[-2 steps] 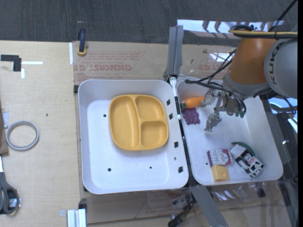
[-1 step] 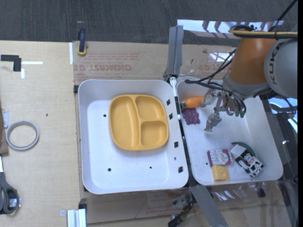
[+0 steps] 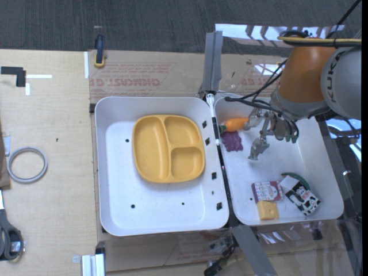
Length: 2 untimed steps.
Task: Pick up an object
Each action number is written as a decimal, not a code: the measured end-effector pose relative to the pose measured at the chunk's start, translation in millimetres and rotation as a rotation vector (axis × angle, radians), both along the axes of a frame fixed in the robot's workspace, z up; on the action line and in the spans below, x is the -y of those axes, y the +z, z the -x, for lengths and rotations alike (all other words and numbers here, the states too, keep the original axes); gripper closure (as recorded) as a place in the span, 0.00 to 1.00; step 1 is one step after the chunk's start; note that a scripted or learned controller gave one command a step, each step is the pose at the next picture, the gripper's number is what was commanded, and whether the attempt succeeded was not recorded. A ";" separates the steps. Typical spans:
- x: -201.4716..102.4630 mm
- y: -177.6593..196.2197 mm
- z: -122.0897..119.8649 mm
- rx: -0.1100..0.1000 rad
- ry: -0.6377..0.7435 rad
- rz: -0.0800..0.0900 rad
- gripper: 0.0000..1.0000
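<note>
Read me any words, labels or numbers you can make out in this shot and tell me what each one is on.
"KUK", running down the grey arm; further letters run out of frame.
Red mirrored lettering on the cardboard sheet behind the bins: too blurred to read with confidence.
Printing on the small pink packet in the right bin: too small to read.
Black-and-white packet: pattern only, nothing legible.
</note>
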State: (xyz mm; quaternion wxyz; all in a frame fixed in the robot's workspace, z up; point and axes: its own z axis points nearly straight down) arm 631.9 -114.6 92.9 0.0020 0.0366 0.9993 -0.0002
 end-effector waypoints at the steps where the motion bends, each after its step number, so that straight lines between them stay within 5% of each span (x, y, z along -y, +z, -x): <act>1: 0.0 0.0 0.0 0.000 0.000 0.000 0.00; 2: -10.4 -4.1 -13.5 -0.030 -0.402 0.003 0.00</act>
